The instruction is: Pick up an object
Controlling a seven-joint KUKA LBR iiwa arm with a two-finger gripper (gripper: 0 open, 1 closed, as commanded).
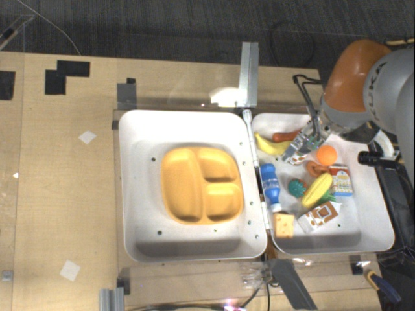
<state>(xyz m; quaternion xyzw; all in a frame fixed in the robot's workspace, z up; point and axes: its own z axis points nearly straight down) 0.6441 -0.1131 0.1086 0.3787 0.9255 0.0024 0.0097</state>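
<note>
The gripper (299,149) hovers near the right bin's (373,235) back edge, over the banana (271,145) — whether it grips is unclear.

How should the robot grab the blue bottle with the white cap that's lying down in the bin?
Probably best around the middle of the blue plastic bottle, coming straight down from above. It lies flat along the left wall of the right white bin, so the fingers should close across its narrow, round body. The wall sits close on one side, leaving little room there, so a careful, centred descent seems wise.
</note>
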